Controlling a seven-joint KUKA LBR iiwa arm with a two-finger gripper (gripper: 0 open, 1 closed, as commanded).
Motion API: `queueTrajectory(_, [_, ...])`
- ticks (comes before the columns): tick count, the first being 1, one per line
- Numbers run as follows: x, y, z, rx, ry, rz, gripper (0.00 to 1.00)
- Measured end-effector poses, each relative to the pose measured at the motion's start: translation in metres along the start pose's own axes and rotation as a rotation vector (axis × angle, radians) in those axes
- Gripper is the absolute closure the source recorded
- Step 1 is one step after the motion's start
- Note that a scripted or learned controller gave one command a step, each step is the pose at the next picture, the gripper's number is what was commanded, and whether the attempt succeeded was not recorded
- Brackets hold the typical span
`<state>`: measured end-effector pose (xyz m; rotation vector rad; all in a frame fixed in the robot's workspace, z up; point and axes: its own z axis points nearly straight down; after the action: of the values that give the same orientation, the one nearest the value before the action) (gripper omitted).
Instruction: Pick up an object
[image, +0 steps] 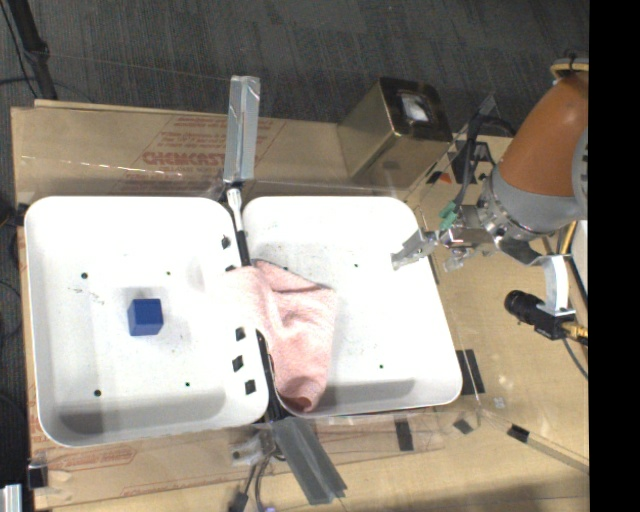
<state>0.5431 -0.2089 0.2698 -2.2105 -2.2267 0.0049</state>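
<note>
Gripper (420, 245) hovers over the right bin's (440, 330) far right edge; can't tell how it is set, nothing seen in it. Pink cloth (298, 330) drapes over the divider. Suggest descending squarely on the cloth's bunched middle.

Single fixed camera, mounted above the table (520, 400), looking down at a slant. Far enough back to take in both white bins: left bin (60, 300), right bin (400, 340), side by side. Dark floor along the top edge. The arm (545, 150) enters from the view's right.
</note>
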Motion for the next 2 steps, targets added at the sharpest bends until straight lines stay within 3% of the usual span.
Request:
queueTrajectory(1, [0.001, 0.045, -0.036, -0.004, 0.000, 0.026, 0.00])
queueTrajectory(2, [0.066, 0.030, 0.086, 0.002, 0.000, 0.063, 0.00])
